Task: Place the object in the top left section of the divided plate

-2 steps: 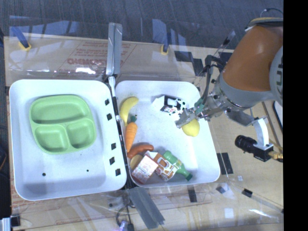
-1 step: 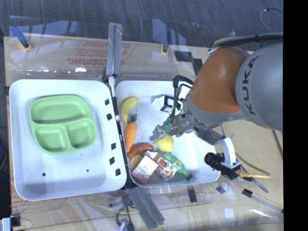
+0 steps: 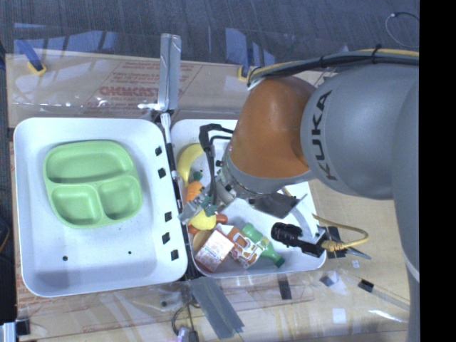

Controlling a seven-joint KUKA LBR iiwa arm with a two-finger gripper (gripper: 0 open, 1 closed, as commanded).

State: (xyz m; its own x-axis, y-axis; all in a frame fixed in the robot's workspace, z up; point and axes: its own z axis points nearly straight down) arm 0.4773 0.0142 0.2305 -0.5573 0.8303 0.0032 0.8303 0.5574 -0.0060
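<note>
Green bottle (image 3: 262, 244) and carton (image 3: 214, 248) lie nearest in right bin (image 3: 313, 258). Gripper (image 3: 205, 204) low over yellow fruit (image 3: 202, 221); grasp state unreadable. Divided plate (image 3: 91, 182) sits well left, in left bin (image 3: 43, 276).

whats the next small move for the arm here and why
Probably settle the gripper onto one item in the right bin, perhaps the yellow fruit just below it. It hangs low over that pile, and the green divided plate in the left bin holds nothing yet.
</note>
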